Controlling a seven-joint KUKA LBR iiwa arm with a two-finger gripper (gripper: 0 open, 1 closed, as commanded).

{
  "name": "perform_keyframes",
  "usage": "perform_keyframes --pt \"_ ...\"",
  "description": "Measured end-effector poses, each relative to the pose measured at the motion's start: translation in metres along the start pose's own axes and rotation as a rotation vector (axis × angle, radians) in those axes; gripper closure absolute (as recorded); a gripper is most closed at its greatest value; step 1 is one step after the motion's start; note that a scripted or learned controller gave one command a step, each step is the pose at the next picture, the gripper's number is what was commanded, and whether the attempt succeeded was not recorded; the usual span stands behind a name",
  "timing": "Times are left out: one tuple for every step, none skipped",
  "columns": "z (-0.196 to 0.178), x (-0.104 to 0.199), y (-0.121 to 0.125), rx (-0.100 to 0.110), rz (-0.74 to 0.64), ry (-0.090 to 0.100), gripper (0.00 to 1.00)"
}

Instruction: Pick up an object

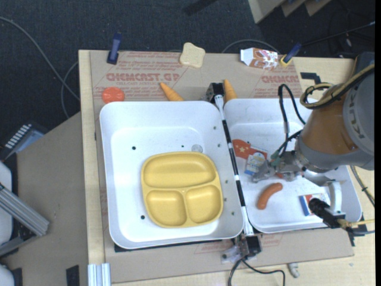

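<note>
Camera view, arm: the grey arm [351,130] with its orange band comes in from the right and bends down over the right bin [262,113].
Gripper: the gripper [266,170] sits low in the right bin, pointing left toward the divider between the bins; whether it is open or closed cannot be told from here.
At the gripper tip: a small blue-and-white packet [255,163] lies right at the tip, touching or nearly touching it; whether it is held cannot be told.
Red item: a red carton [240,148] lies just on the far left of that packet, near the bin's left wall.
Sausage: an orange-red sausage [269,195] lies tilted on the bin floor, just on the near side of the gripper, apart from it.
Near-right corner: a small red, white and blue box [306,204] lies by the arm's black fitting.
Left bin: the left bin [119,159] holds a yellow three-compartment tray [181,187], set toward its near right.
Bench, far edge: an orange disc [111,94], a carrot [171,92], a blue clip [114,47], a slice of toy bread [191,55] and a small milk carton [259,58] lie outside the bins.
</note>
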State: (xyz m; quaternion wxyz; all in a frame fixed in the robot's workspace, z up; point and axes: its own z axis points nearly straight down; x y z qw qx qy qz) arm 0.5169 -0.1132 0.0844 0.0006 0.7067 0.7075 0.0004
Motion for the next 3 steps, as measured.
perform_keyframes --pt "0.0 0.012 -0.039 0.004 0.001 0.001 0.0" --pt "-0.009 0.012 -0.038 0.002 0.003 0.001 1.0" --pt "-0.1 0.086 -0.017 0.001 0.0 0.001 1.0"
